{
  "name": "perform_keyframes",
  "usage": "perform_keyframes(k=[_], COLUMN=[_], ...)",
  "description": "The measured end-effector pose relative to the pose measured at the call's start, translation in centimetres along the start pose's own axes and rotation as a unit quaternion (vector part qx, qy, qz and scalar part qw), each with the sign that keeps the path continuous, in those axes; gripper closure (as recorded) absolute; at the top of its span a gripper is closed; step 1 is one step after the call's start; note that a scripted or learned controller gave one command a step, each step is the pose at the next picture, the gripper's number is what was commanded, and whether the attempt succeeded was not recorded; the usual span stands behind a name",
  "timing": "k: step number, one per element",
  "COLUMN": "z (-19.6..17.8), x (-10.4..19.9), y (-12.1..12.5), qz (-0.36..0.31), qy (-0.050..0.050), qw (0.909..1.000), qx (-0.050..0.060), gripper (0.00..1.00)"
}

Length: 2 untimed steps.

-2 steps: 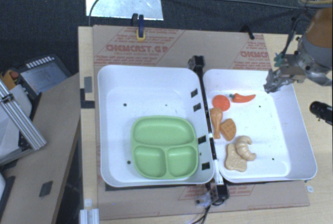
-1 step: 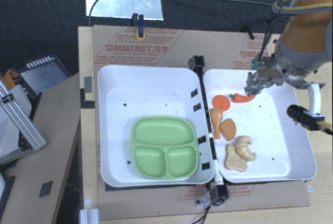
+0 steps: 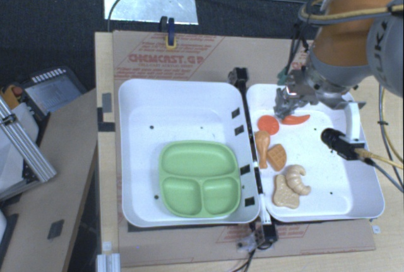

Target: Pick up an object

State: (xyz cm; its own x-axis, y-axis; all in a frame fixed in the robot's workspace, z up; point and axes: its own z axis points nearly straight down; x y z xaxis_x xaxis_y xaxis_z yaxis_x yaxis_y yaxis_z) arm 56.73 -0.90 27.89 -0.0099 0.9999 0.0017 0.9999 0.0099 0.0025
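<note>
A: You're seeing the arm hanging over the right bin, its tool hovering just above the orange toys.

B: Holding anything?

A: You can't tell. You're risking it nudging those crowded toys aside.

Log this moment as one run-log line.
end effector: over right bin | target: orange chili pepper, below | grasp: none seen | green tray: left bin

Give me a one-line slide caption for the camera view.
KUKA gripper poised over toy food in the right bin; green divided tray sits in the left bin.
</note>
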Motion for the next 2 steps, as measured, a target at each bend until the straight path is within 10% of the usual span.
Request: perform_keyframes(k=[2], z=[3.4], x=[10.6], y=[2.2], qz=[0.0], qy=[0.0], qw=[1.0], qx=[0.0], gripper=[1.0])
